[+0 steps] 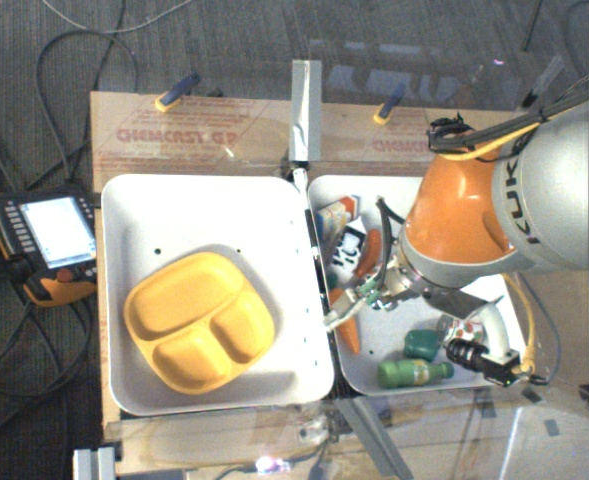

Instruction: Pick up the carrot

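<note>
The grey-and-orange arm (474,218) leans over the right bin (369,366), its gripper (346,306) low near the wall that divides this bin from the left bin (174,208). The yellow plate (199,320) lies well apart from the gripper, across that wall. A green bottle (414,372) lies on its side beyond the gripper, toward the near rim, with a teal lump (424,344) just beside it.

The carrot (348,334) lies in the right bin close along the dividing wall. Its orange length emerges from just under the gripper and runs toward the near rim. A redder orange strip on the gripper's far side may be part of the same carrot or a separate thing; the gripper covers the stretch between, so that cannot be settled.

The carrot looks like a light toy piece: stiff, smooth and tapered, and likely to slip or roll if pinched near its thin end. The better hold is probably across its thicker middle, square to its length. The wall alongside leaves little room on that side, and a glancing touch there could push the carrot away rather than catch it.

Whether the gripper is released or clenched cannot be told, since the wrist and its fittings crowd the spot. It sits directly over or against the carrot's upper end, but nothing is clearly seen held in it, and the carrot appears to rest on the bin floor.
</note>
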### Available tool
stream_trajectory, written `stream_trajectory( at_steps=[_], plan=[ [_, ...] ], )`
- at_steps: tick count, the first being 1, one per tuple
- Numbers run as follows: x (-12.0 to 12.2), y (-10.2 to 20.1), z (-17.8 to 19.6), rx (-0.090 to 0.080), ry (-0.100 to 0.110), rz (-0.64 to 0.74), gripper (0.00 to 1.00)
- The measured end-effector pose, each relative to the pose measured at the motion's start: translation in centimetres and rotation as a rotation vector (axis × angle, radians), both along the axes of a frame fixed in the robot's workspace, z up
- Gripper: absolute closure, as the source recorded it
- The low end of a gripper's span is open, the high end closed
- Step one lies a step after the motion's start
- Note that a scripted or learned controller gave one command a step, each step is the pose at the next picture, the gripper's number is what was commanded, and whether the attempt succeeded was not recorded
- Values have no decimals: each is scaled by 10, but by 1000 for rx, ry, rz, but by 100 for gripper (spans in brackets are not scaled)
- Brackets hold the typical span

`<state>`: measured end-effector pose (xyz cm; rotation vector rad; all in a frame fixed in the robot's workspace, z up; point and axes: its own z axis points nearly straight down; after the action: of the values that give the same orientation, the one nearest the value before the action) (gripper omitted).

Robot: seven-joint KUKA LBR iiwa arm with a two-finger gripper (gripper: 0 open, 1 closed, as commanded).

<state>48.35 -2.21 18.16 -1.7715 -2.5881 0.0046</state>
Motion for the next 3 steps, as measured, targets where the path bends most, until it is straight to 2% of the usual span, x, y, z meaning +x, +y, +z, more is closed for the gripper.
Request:
stream_trajectory(
  at_steps=[1,2,3],
  plan=[
    [0,-6,0,0,0,-12,0],
    [0,-82,-13,-2,-1,-73,0],
    [53,-90,-92,-2,-12,-306,0]
  ],
)
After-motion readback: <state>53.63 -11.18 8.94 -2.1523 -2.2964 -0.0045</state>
